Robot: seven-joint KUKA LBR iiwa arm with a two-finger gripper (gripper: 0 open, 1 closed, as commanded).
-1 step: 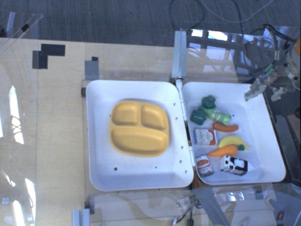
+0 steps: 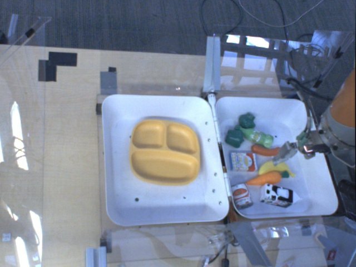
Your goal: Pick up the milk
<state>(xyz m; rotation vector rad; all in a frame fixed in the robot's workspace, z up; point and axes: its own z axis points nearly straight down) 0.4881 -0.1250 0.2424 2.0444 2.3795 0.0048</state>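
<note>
Your milk (image 2: 277, 195) is a small carton with black-and-white cow patches, lying on its side near the front of the right bin (image 2: 321, 204), long axis running left to right with a slight tilt. No writing on it can be read. Just left of it stands a small round can (image 2: 241, 196); an orange carrot (image 2: 264, 178) lies just behind it. The jaws (image 2: 289, 152) hang over a yellow banana (image 2: 275, 168), well behind the milk; you cannot tell whether they are released or clenched. The left bin (image 2: 119, 204) holds 1 yellow 3-compartment plate (image 2: 165, 151), smooth plastic.
</note>
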